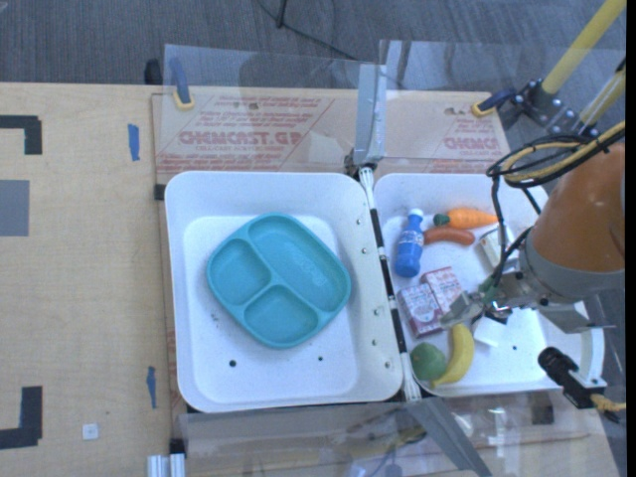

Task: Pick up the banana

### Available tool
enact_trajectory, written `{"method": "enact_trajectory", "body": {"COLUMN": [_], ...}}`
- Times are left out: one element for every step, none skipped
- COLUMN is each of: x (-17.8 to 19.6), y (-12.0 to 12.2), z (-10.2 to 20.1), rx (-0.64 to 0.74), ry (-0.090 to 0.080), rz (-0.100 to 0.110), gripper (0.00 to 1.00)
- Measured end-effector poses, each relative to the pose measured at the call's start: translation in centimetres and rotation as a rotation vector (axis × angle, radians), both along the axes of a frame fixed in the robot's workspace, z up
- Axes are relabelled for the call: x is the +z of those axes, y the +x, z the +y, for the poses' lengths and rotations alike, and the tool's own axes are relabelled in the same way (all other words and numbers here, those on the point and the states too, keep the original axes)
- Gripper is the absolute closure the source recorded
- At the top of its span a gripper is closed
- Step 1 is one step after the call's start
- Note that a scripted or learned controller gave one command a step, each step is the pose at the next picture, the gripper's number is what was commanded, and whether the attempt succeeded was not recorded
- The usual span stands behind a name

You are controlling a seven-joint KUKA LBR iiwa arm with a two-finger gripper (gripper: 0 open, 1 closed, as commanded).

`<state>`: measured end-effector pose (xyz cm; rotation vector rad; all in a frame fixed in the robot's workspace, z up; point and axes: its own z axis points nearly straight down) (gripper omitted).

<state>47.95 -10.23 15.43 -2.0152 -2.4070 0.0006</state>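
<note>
Banana (459, 354) lying in lower part of right bin (517, 374), lower right of frame, not yet lifted

Curved, light, probably firm plastic with smooth slippery skin, so best pinched across thick middle rather than tapered ends; lower end touching green round fruit (428, 360), upper end just beside red carton (429, 300); blue bottle (408, 245) and carrot (467, 218) further up; gripper (475, 307) just above banana's upper end, fingers' state impossible to tell; teal divided plate (279, 279) in left bin

The light is bright and even. The white bins (199, 366) shine a little. Shadows are soft. The clear plastic sheet (298, 73) has pale glare. The orange arm (591, 217) looks blurry.
</note>
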Motion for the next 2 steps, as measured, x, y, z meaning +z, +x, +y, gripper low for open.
{"method": "enact_trajectory", "body": {"x": [-5.8,-4.6], "y": [1.0,1.3], "z": [-0.4,-0.8], "rx": [0.503,0.495], "ry": [-0.02,-0.029], "rz": [-0.037,-0.048], "gripper": [0.0,1.0]}}
